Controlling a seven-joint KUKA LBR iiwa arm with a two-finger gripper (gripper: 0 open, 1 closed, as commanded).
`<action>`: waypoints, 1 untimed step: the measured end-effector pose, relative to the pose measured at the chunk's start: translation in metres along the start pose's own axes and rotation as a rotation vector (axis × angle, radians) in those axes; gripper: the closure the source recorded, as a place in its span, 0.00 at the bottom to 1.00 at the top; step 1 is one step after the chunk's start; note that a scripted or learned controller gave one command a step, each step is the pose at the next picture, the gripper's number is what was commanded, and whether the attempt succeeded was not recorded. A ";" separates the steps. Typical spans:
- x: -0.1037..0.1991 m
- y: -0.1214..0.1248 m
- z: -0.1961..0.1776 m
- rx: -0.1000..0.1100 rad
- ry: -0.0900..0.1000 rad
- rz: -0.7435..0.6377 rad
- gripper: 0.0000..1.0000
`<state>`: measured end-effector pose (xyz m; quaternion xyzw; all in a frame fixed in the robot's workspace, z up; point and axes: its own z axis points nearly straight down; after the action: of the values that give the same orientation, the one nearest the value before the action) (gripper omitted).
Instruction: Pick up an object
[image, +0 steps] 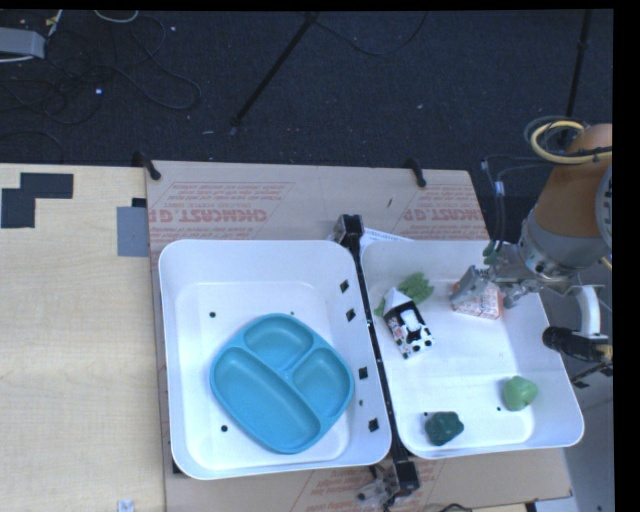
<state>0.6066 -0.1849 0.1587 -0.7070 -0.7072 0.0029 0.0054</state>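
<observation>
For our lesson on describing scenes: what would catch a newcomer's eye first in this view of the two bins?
First, the big blue divided plate lying alone in the left bin. Next, the grey and orange arm reaching in from the right, its pincer at a small reddish object near the right bin's far side. That bin also holds a black-and-white toy and green pieces scattered about.

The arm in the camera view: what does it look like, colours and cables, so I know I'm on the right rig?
The arm is grey with an orange band above the wrist. A yellowish cable loop sits on top, and dark cables run along it. The gripper is grey metal.
</observation>
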 end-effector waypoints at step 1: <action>-0.002 0.002 0.048 -0.001 0.000 0.001 0.00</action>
<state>0.6084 -0.1870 0.1111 -0.7072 -0.7070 0.0026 0.0047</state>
